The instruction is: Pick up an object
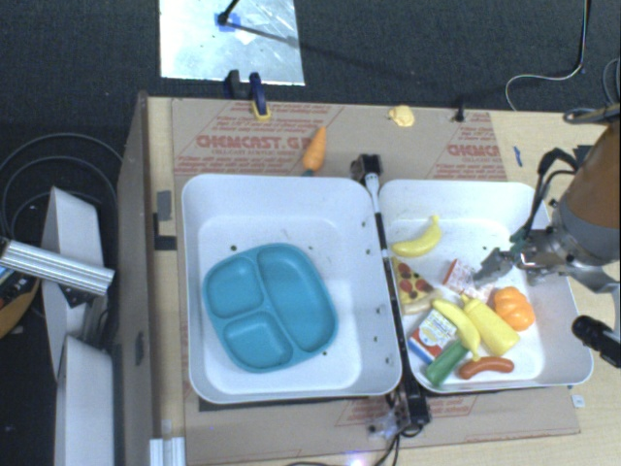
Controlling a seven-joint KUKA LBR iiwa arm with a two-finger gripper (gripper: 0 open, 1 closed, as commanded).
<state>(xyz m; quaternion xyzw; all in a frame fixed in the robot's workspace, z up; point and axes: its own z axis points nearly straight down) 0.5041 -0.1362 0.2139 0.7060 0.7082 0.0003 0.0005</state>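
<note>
On the worktop (243, 129): two white bins sit side by side on a cardboard sheet printed with red letters.
Left bin (194, 260): it holds a blue tray (269, 306) with three compartments, lying flat near the middle.
Right bin (563, 352): it holds a pile of toy food, mostly in the near half.
Banana (419, 240): yellow, curved, lying alone toward the far left of the right bin.
Pizza slice (414, 287): against the left wall, just below the banana.
Red packet (459, 278): small, red and white, close to the tip of the arm's tool.
Yellow bottle (491, 325): lying slantwise in the middle of the pile, beside a second yellow piece.
Orange (513, 306): round, touching the bottle's right side.
Carton (434, 332): small, with a coloured label, left of the bottle.
Green piece (443, 364): dark green, at the near edge, beside the sausage.
Sausage (484, 366): reddish, lying along the near wall.
Arm (594, 202): it reaches in from the right, its wrist low over the right bin.
Gripper (491, 263): it hangs just above the red packet and the bottle; nothing visible sits between the jaws, and I cannot tell whether they are spread or closed.
Behind the bins: an orange carrot (313, 149) lies on the cardboard, and a small yellow lump (402, 116) sits further right.
</note>
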